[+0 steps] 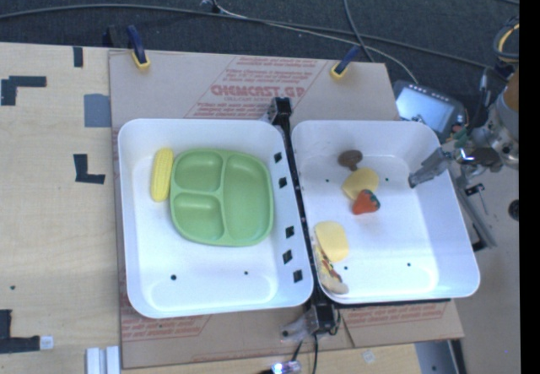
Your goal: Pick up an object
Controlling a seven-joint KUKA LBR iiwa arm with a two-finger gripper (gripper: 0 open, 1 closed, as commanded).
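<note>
Judging from how things lie, the pick has not yet begun in earnest: every object rests in a bin and nothing is lifted. The right bin (439, 254) holds a small brown lump (350, 159) near its far side, a yellow block (360, 182) just in front of it, and a red strawberry-like toy (366, 203) touching that block's near edge. Closer to the divider lie a pale yellow piece (332, 240) and, against the bin's near-left wall, a mottled, banana-like item (331, 276). The left bin (139, 279) carries a green divided plate (222, 197) with a yellow corn cob (161, 174) just beside its left rim.

The gripper (424, 171) sits at the right bin's right edge, reaching in from the arm's wrist, a single grey finger-like part slanting down toward the bin floor. It touches none of the objects; the yellow block and the red toy are the nearest, still apart from it to the left. Whether its fingers stand wide or narrow cannot be told from this angle, and nothing is seen between them.

What is left, then, is nearly the whole task: choosing a target, moving over it, descending, closing, and lifting. The cluster of block and toy looks like the closest candidate, though their contact could make a clean grasp awkward.
</note>
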